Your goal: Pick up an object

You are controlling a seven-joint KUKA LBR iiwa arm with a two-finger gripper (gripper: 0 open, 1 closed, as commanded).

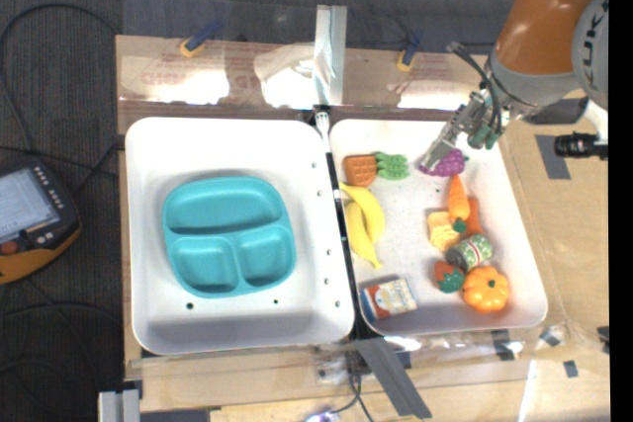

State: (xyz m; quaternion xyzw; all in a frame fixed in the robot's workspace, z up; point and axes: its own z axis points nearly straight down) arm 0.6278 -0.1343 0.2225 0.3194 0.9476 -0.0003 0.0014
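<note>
My gripper (pixel 436 159) hangs over the back of the right bin (pixel 524 242), reaching in from the upper right. A purple bunch of grapes (pixel 450 164) lies right at its tip; whether it is gripped is not visible. Other toys lie in this bin: an orange waffle piece (pixel 360 170), a green vegetable (pixel 393 166), a banana (pixel 364 220), a carrot (pixel 458 197), a yellow block (pixel 442 231), a green and red can (pixel 476 252), an orange pumpkin (pixel 485 291) and a small printed box (pixel 389 297).
The left bin (pixel 148 311) holds a teal divided plate (pixel 229 234). A clear upright divider (pixel 329 49) stands behind the bins' shared wall. Blue clips (pixel 201 38) sit on the back board. A tablet (pixel 30 208) lies on the floor at left.
</note>
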